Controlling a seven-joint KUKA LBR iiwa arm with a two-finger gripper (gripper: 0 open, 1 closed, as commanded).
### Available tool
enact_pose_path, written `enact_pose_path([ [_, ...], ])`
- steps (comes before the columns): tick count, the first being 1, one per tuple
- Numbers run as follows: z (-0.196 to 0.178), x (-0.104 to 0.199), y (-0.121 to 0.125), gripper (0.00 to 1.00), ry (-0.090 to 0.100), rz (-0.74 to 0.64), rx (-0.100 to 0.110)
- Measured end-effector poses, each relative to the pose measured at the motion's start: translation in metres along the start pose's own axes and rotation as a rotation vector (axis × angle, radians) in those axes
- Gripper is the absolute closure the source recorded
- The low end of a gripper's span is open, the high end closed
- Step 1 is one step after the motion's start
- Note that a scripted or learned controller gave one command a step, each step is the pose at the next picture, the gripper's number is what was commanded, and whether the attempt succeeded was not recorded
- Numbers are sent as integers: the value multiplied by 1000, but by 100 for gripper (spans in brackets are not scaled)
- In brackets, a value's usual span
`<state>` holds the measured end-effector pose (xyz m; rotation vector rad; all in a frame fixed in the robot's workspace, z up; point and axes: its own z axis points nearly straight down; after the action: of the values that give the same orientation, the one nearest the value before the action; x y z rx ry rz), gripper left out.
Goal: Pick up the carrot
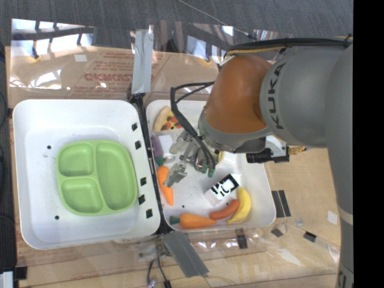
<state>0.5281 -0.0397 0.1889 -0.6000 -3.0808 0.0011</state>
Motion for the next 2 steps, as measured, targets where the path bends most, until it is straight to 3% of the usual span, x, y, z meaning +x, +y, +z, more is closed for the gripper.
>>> enact_pose_path([
  [1,1,54,-5,0,4,89,1],
  [2,0,24,4,0,0,-170,0],
])
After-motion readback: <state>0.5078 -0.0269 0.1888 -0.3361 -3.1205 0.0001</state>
